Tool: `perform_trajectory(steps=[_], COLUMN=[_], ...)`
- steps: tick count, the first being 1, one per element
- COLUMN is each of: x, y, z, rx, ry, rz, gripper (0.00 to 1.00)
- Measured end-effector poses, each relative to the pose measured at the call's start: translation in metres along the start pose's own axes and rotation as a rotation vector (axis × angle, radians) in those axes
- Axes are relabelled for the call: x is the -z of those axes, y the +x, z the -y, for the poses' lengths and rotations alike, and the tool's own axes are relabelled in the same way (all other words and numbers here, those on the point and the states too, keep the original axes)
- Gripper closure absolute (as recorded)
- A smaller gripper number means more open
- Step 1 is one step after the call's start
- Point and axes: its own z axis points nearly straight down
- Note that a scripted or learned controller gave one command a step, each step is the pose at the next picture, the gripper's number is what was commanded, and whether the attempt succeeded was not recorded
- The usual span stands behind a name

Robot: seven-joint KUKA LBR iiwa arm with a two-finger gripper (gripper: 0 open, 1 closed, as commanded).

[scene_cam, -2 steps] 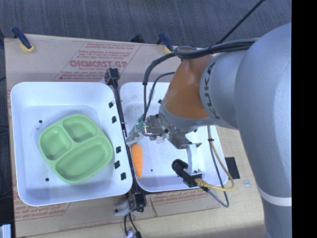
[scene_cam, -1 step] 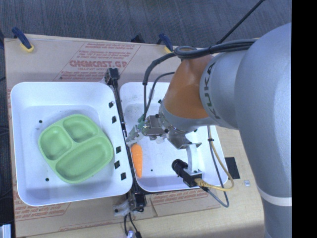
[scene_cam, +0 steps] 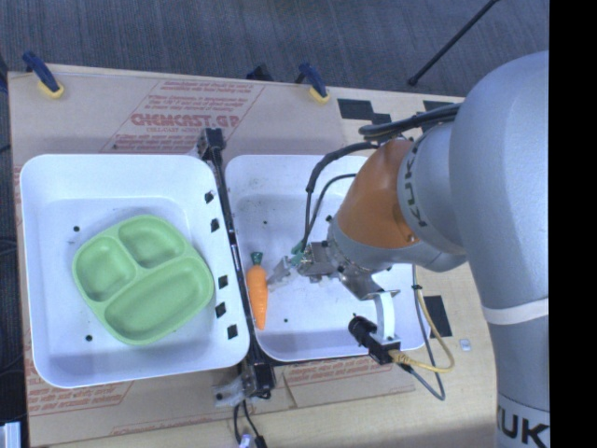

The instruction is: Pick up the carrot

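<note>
The orange carrot (scene_cam: 257,297) with a small green top lies in the right bin (scene_cam: 270,194), lengthwise along its left wall, green end pointing away from the bench's front. My gripper (scene_cam: 284,271) is low in the same bin, just right of the carrot's upper half and angled toward it. There is only a small gap between the gripper tip and the carrot, and nothing is held. The grey arm with its orange band (scene_cam: 378,203) covers the right part of the bin.
A green divided plate (scene_cam: 145,278) lies in the left bin (scene_cam: 56,185). A black divider with clips (scene_cam: 224,241) runs between the bins right beside the carrot. Cables and a yellow wire (scene_cam: 424,362) hang near the right bin's front corner.
</note>
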Motion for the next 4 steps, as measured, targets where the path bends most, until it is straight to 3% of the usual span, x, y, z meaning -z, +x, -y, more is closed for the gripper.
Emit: perform_trajectory(steps=[1, 2, 3, 4], x=[0.091, 0.09, 0.032, -0.011], y=[0.037, 0.075, 0.008, 0.009], z=[-0.049, -0.003, 0.018, 0.005], rx=[0.003, 0.003, 0.002, 0.004], ry=[0.001, 0.004, 0.005, 0.006], rz=[-0.004, -0.003, -0.003, -0.004], gripper=[0.0, 0.0, 0.0, 0.0])
